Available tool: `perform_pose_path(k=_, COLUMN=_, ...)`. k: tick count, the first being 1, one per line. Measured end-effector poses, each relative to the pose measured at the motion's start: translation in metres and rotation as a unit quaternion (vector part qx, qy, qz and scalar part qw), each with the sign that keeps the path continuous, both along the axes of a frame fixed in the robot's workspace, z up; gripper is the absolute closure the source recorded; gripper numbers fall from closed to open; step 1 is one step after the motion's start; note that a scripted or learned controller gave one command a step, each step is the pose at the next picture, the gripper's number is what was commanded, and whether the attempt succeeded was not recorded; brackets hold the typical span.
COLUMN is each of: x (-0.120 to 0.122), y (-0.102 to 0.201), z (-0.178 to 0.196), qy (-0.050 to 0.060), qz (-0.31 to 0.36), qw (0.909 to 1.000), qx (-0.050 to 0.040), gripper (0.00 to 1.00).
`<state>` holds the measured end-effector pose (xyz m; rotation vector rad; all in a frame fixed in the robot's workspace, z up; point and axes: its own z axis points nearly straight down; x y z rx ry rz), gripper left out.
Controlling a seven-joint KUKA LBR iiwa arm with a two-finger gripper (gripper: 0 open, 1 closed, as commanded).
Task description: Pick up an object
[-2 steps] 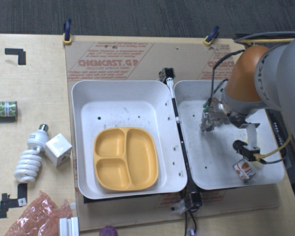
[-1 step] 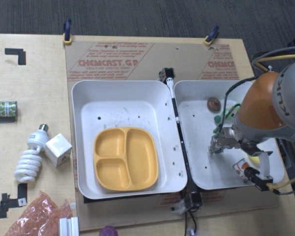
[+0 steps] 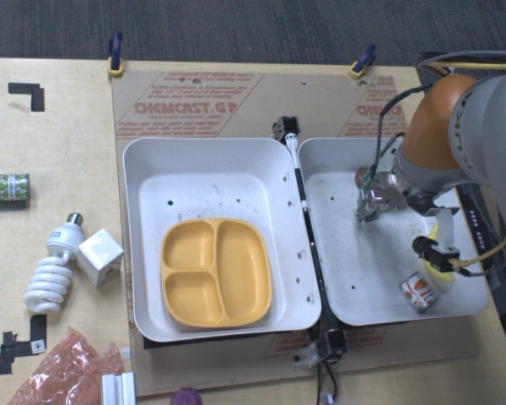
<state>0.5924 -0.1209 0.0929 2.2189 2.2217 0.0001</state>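
The small red-and-white can (image 3: 419,292) lay in the near right corner of the right-hand shallow white bin (image 3: 354,302), close against its wall. Farther back, the claw (image 3: 369,207) hung low over the bin's bare floor, well apart from the can. Whether it stood apart or together could not be told. A sound pick would likely need it brought nearer, centred over the can and kept clear of the wall.

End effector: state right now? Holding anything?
End effector: cannot be told whether open or closed; no object seen in it. It is over the right bin, apart from the small can.
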Motion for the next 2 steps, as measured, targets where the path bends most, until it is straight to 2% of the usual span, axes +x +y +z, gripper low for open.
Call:
perform_pose_path(k=1, x=-0.071, y=0.02, z=-0.001, qy=0.001, qz=-0.002, qw=1.0, qx=0.0005, gripper=0.0)
perform_pose_path(k=2, x=-0.003, y=-0.055, z=0.0, qy=0.0, qz=-0.001, qw=1.0, qx=-0.0001, gripper=0.0)
